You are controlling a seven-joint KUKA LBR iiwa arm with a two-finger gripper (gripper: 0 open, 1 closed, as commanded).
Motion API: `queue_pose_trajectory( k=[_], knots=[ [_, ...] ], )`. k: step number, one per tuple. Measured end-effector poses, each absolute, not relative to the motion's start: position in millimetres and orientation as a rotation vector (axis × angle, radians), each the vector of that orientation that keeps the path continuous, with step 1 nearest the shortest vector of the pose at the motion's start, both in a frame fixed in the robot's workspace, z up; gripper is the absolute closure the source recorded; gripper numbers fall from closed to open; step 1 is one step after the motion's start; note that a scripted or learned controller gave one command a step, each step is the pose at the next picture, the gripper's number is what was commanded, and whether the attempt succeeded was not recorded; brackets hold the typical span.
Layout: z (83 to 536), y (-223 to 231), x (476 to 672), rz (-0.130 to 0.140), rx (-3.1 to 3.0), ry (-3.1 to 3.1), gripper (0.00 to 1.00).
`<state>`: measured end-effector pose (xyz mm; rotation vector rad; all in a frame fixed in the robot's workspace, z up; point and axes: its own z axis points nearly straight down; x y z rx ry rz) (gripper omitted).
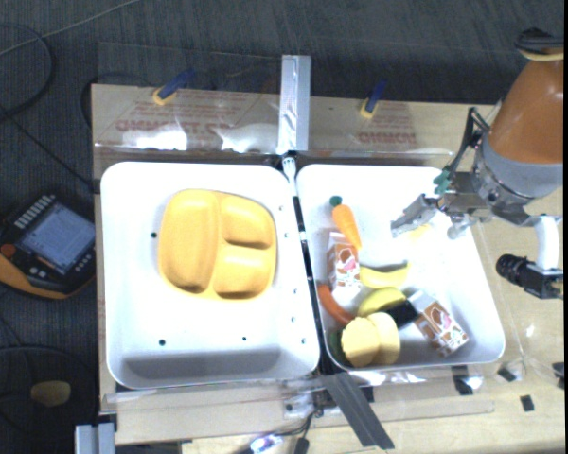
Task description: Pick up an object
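In right bin (473, 282): jaws (418, 218) open, empty; carrot (346, 223) just left, apart.

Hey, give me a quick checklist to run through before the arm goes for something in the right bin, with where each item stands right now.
1. Gripper over the right bin: ok, it sits above the bin's upper right part.
2. Nothing between the fingers: ok, no object shows there.
3. Finger opening: cannot tell, too blurred.
4. Targets in the bin: ok, carrot, banana, two small cartons and a yellow block lie there.
5. Free room around a target: not ok, most pieces crowd together at the bin's lower left; the carrot's upper end is the freest.
6. Left bin: ok, it holds the yellow tray, away from the gripper.
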<state>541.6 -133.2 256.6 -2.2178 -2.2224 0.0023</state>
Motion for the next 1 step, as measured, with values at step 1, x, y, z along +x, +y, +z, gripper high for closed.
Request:
queue_pose_trajectory(
  k=[1],
  knots=[
    [238.8,-149.2,566.8,0.004,-2.483,-1.922,0.00]
  ],
)
